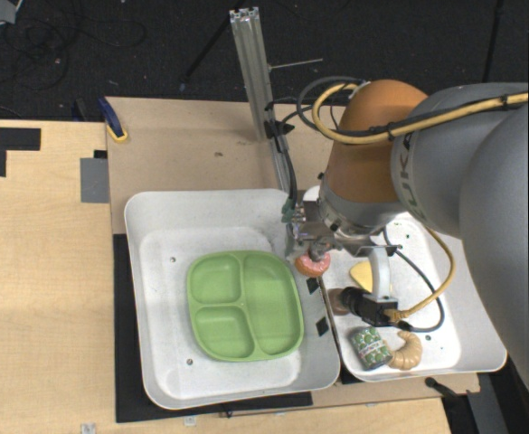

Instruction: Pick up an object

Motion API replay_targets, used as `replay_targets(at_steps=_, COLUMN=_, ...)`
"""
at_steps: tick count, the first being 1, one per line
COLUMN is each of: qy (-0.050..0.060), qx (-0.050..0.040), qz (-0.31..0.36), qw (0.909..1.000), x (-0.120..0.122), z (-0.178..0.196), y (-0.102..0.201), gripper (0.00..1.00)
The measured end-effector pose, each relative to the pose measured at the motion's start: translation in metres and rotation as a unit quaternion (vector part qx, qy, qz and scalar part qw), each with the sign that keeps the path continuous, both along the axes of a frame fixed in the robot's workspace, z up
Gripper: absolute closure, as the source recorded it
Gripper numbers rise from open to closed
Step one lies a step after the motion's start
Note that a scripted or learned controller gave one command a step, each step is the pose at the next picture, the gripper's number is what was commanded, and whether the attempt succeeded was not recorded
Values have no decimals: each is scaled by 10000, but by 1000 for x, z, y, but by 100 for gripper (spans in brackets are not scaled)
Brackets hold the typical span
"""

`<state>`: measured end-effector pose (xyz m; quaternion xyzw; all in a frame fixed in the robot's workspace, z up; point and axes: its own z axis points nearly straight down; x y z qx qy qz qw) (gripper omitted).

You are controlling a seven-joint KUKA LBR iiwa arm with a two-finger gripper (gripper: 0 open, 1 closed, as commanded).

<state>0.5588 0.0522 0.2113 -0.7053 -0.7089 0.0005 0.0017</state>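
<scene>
Nearest the camera, below the gripper [311, 253], a croissant [407, 352] and a green packet [369, 345] lie in the right bin [467, 351]. A pink ring-shaped object [315, 265] sits directly under the gripper; whether it is grasped cannot be told. The green tray [244, 306] lies to its lower left.

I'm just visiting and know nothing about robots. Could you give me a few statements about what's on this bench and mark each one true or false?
1. The green divided plate lies in the left bin. True.
2. The plate holds food. False: its compartments are bare.
3. A pink ring-shaped object sits just under the gripper. True.
4. The croissant-shaped item lies on the green plate. False: it is in the right bin.
</scene>
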Motion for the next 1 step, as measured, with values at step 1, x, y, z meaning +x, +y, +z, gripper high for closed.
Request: replay_targets(at_steps=1, qy=0, qx=0, qz=2, qw=10000, x=6, z=1, y=53, gripper=100)
